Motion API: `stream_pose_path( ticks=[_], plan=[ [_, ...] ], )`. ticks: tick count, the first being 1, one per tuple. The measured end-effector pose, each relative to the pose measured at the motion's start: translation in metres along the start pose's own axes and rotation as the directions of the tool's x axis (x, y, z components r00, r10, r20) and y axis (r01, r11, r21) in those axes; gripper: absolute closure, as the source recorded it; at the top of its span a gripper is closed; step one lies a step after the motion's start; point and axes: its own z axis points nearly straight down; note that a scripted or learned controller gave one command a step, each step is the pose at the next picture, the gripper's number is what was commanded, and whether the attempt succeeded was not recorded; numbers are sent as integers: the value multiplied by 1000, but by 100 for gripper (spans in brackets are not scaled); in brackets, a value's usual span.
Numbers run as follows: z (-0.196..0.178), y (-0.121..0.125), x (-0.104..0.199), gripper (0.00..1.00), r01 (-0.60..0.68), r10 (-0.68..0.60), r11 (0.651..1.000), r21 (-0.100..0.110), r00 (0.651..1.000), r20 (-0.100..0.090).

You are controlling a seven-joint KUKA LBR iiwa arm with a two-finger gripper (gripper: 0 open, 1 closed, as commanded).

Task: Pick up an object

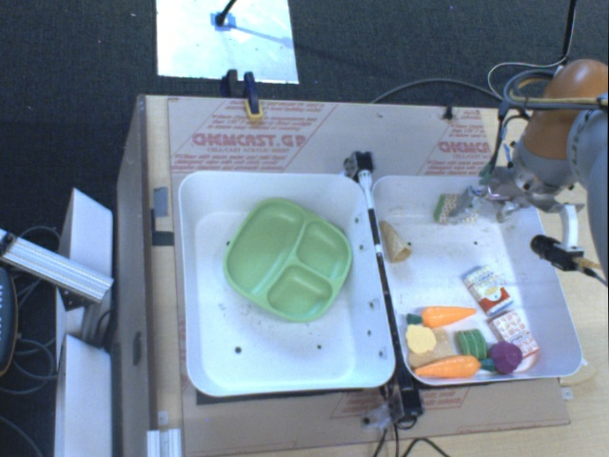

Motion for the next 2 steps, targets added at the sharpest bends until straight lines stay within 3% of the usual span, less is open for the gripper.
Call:
stream_pose_path(
  ticks=[1,2],
  plan=[
    [-11,0,1,100,2,-2,1000,1,1000,-2],
    [-10,1,1,0,2,-2,1000,0,1000,-2]
  ],
)
